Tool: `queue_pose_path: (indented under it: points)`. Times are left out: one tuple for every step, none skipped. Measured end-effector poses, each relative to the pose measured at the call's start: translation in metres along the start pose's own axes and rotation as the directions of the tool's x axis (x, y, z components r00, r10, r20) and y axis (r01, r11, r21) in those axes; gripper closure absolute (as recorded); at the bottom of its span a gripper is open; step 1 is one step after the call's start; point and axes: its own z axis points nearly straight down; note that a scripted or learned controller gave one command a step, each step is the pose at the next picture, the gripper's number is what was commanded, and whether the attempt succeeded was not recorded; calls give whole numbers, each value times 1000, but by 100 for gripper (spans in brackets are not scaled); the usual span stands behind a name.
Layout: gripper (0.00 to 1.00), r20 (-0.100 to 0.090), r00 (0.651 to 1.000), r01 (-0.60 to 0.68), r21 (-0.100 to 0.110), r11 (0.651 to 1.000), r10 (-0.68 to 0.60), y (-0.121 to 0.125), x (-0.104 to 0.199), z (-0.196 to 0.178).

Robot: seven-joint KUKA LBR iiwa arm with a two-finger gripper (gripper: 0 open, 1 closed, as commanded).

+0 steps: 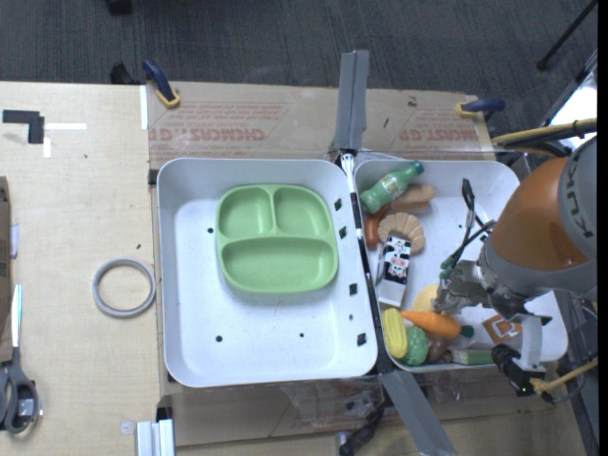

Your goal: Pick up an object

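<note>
Orange-banded arm (546, 226) sits highest, entering at the right edge and bending down over the right bin (494, 174). Gripper (454, 291) hangs low in that bin's lower right part; whether it is spread or closed cannot be told, and nothing is visibly caught in it. Just below-left of it: toy carrot (432, 323), lying across, beside a corn cob (393, 332) and a green vegetable piece (416, 344) at the bin's lower edge. Left of the gripper: small black-and-white carton (395, 262), upright along the divider. Further up: tan shell-shaped piece (403, 228), then green bottle (389, 186) tilted in the upper left corner, with a sausage-like item (414, 197) beside it. Left bin (180, 283), centre of frame, holds a green divided plate (276, 237) in its upper half. Outside the bins, at left: grey tape ring (123, 287) on the bench (71, 217); scissors (16, 388) at lower left.
</note>
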Motion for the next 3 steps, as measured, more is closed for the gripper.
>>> queue_pose_path:
  points:
    - [0, 0, 1000, 1, 1, 1000, -1, 0, 0, 0]
    - [0, 0, 991, 132, -1, 991, -132, 2, -15, 8]
    - [0, 0, 991, 132, -1, 991, -132, 2, -15, 8]
